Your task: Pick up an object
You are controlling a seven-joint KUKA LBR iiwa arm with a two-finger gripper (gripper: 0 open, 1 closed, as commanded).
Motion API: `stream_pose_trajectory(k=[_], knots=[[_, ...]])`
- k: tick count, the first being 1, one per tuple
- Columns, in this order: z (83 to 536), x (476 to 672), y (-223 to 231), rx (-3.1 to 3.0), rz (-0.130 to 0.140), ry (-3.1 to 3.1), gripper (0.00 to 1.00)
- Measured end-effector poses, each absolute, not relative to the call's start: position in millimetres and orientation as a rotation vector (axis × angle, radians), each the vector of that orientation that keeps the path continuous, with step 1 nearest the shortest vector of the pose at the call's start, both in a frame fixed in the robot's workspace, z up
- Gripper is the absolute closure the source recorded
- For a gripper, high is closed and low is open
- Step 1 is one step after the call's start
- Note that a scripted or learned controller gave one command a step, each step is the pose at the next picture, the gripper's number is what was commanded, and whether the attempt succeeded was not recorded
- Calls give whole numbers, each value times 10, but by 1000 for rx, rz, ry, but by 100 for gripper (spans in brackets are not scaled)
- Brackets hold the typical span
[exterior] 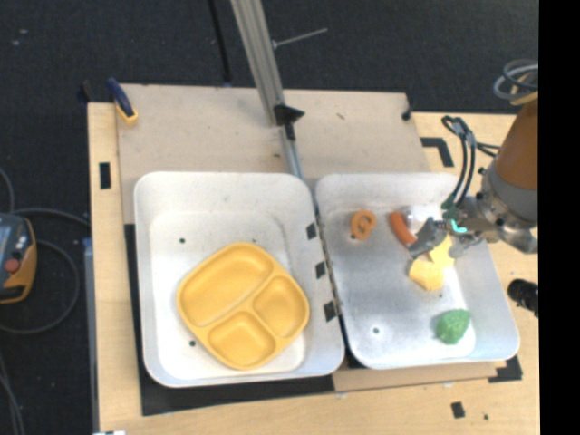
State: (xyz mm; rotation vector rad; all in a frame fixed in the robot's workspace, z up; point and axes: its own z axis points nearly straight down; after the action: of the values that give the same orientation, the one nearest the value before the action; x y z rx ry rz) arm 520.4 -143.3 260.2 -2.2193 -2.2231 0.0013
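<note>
We see the arm [518, 166] coming in from the right, cut off at the frame edge, so only the orange band and grey wrist show. The tool [441, 236] sits low over the right bin [381, 333], at its upper right part. Its state: we cannot tell, the tip is small, blurred and mixed with glare off the bin floor.

Objects in the right bin:
- yellow piece [430, 272], just below the tool, its top edge meeting or tucked under the tool; contact unclear.
- orange-red piece [401, 227], just left of the tool, near but apparently apart. A bright glare spot beside it hides its right end.
- orange ring [363, 225], further left, well clear of the tool.
- green lump [452, 325], near the bottom right corner, apart from the rest.

We see nothing clearly between the tool's tips, so no confirmed grasp.

Left bin [154, 207] holds a yellow tray [242, 304] with three compartments, lying flat.

On the surface [199, 125], a metal post [258, 53] rises behind the bins; its top is at the frame's upper edge. Cables [466, 157] loop beside the wrist, partly hidden behind it.
</note>
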Motion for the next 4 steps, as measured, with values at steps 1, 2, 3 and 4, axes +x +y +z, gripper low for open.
stream_pose_trajectory(k=[1,2,3,4], knots=[[2613,5210,-1434,-2220,-1,-2225,0],[2159,5153,-1496,-2222,3,-2220,0],[1562,5180,-1429,-2220,4,-2219,0],[1034,5175,-1438,-2221,4,-2219,0]])
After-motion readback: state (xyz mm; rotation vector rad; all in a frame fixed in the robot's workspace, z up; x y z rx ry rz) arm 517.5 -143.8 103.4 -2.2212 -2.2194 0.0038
